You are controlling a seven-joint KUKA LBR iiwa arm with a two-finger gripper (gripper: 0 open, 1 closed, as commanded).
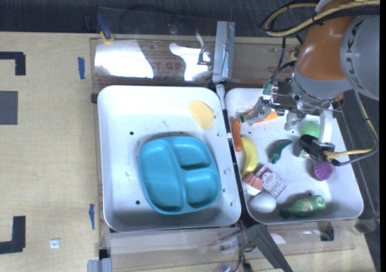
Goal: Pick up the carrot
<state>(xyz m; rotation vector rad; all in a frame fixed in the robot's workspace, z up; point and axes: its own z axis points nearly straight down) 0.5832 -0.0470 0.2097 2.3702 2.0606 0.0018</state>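
The carrot (263, 117) is a small orange piece lying near the back left of the right bin (353, 204), its tip pointing left. My gripper (276, 111) hangs from the grey and orange arm right over the carrot's right end, at or just above it. The gripper body hides part of the carrot, so I cannot make out any grasp on it.
A red-orange stick (236, 134) and a banana (248, 155) lie along the right bin's left wall. Further in are a teal item (279, 149), green ball (310, 128), purple item (322, 170), green bottle (304, 205), white egg (262, 204) and packet (267, 181). The left bin (114, 144) holds a blue divided plate (180, 173) and a yellow chip (202, 113).
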